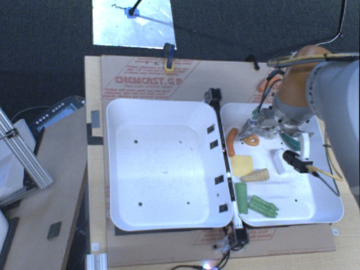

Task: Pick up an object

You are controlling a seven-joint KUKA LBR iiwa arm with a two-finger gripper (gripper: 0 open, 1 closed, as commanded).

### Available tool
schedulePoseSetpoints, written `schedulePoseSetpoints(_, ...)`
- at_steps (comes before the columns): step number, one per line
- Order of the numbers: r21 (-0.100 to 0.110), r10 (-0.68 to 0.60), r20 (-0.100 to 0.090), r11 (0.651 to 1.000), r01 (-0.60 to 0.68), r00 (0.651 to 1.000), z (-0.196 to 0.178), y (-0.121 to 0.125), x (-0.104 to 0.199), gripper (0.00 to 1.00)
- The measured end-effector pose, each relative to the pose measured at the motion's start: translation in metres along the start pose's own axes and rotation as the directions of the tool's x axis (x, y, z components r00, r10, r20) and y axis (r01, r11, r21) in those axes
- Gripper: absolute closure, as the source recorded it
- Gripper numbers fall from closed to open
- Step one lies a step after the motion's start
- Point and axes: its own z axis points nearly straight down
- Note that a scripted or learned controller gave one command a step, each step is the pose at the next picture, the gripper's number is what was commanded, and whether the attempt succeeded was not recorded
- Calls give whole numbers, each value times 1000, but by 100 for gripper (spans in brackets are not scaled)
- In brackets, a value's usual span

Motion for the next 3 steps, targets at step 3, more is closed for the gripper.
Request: schedulePoseSetpoints(3, 2, -1, -1, 1000, 1, 1000, -3, 23, 9, 0)
